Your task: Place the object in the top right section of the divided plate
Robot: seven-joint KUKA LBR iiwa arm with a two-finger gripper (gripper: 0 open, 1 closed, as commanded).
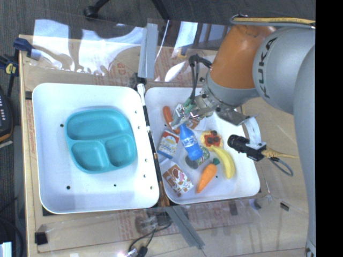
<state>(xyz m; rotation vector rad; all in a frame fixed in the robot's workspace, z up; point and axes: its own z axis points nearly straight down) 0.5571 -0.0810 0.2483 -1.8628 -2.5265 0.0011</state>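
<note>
1. Two-finger gripper [187, 111] low over the far-left part of the shallow white right-hand bin [247, 182], among the toys. Whether clenched or released cannot be told: tip a small jumble of pale and dark parts, too cluttered to read. Nothing plainly seen gripped.
2. Just beside the tip, on its left, a small orange sausage-shaped piece [168, 114], half tucked against the bin's left wall.
3. Directly in front of the tip, a blue plastic bottle with a white label [190, 142], lying at a slant, its top end running up under the gripper and hidden there.
4. Left of the bottle, a small red-and-white carton [168, 144]; nearer the front rim, a second printed carton in brown and white [178, 180]. Print on both too small to make out.
5. Right of the bottle, a little red-and-yellow item [212, 138], shape unclear, touching a yellow toy banana [226, 160]; an orange toy carrot with a green top [206, 176] at a tilt just beside the banana's lower end.
6. No telling which of these is the object to be placed; all of them in the right-hand bin, none on the plate.
7. Teal divided plastic plate [99, 141] in the shallow white left-hand bin [45, 191], well apart from the gripper — one wide section at the far side, two smaller ones at the near side.
8. Grey arm with its orange band [241, 58] over the right bin's far corner, hiding that corner — cut off at the right.
</note>
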